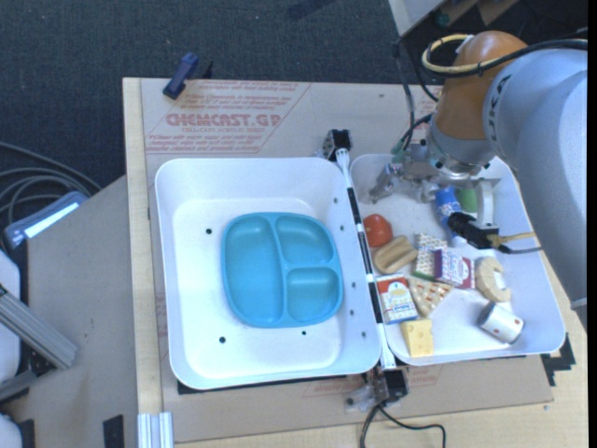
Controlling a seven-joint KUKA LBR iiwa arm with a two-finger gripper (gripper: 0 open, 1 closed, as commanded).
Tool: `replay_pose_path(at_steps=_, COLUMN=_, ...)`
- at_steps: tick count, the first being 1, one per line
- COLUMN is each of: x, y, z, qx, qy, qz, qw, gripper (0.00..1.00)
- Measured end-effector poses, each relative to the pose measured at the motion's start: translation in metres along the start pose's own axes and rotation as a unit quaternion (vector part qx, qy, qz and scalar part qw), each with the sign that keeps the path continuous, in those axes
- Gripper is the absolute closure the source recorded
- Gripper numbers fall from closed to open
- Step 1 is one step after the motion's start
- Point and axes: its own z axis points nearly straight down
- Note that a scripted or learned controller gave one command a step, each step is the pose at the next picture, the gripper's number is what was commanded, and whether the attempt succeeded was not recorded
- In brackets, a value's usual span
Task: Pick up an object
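Worktop (233, 119) brown board, dark carpet behind. Left bin (187, 343) holds blue plate (280, 269), wide margins. Right bin (541, 315) crowded: toy food (434, 283) mid-bin; gripper (438, 189) at far end, fingers' state unclear.

Single fixed overhead camera, angled down on both bins; left bin (187, 278) and right bin (541, 306) framed fully, the arm (532, 91) entering at right.
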Motion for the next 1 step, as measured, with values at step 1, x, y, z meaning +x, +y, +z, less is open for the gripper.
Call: replay_pose_path(at_steps=1, x=0.0006, y=0.0, z=0.0, qx=0.0, qy=0.0, qz=0.0, qw=1.0, gripper=0.0)
